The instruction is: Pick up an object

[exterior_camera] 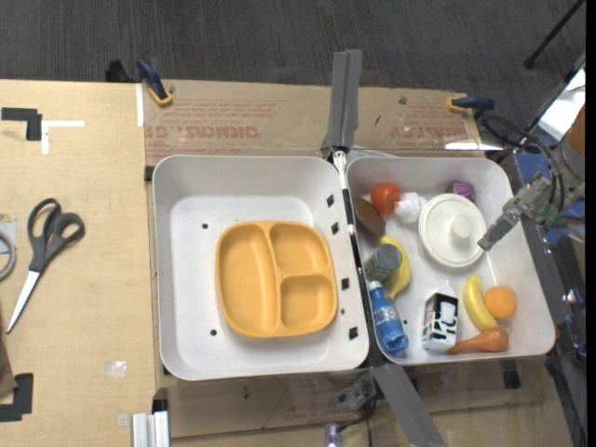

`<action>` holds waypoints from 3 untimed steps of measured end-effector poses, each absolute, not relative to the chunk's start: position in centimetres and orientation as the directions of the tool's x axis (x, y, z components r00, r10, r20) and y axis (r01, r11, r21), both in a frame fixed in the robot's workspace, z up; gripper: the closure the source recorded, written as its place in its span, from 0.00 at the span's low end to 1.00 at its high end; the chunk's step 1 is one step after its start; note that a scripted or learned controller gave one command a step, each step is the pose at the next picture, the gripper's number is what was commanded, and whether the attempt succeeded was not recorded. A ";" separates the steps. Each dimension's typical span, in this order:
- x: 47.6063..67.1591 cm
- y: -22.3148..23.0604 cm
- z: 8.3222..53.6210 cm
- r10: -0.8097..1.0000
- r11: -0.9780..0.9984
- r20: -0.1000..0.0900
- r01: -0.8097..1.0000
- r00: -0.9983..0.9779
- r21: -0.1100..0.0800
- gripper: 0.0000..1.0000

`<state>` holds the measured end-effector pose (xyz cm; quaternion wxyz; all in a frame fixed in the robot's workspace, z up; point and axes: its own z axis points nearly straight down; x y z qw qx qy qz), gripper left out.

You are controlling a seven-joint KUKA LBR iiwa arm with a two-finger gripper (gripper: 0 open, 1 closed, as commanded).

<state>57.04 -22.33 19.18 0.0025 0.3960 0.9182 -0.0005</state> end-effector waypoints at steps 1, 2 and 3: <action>51.5 -21.0 9.2 0.739 0.674 -0.002 0.739 -0.674 0.001 0.00; 51.6 -20.8 10.2 0.736 0.677 -0.003 0.736 -0.677 0.002 1.00; 55.7 -15.0 19.3 0.753 0.658 -0.002 0.753 -0.658 0.001 1.00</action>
